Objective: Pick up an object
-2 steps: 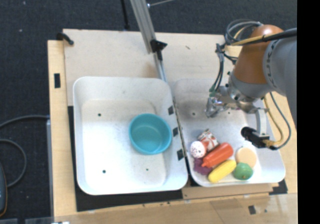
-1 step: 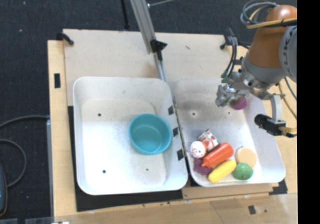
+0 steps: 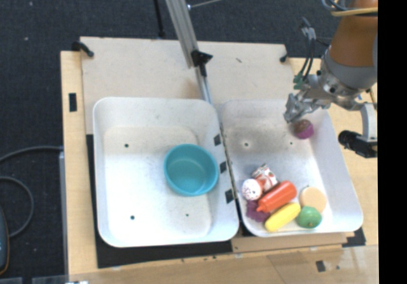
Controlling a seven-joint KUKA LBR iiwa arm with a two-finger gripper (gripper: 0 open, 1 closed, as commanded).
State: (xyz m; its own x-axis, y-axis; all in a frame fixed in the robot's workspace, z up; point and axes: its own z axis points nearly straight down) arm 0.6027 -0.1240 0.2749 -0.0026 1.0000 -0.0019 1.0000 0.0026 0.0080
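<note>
My gripper (image 3: 296, 115) hangs over the far right part of the right bin (image 3: 337, 168), just above a small purple round object (image 3: 304, 128) that lies right under its tip. The purple object looks to rest on the bin floor beside the fingers, not between them. At the bin's near end lies a cluster: a white and red figure (image 3: 257, 184), an orange-red carrot-like piece (image 3: 277, 196), a yellow piece (image 3: 282, 217), a green ball (image 3: 309, 217), a pale orange round piece (image 3: 313, 198) and a purple piece (image 3: 254, 212).
A blue bowl (image 3: 191, 169) sits in the left bin (image 3: 121, 149), near its right wall. A slanted metal pole (image 3: 181, 22) rises from the divider between the bins. The bench's tan board (image 3: 140, 67) lies behind both bins.
</note>
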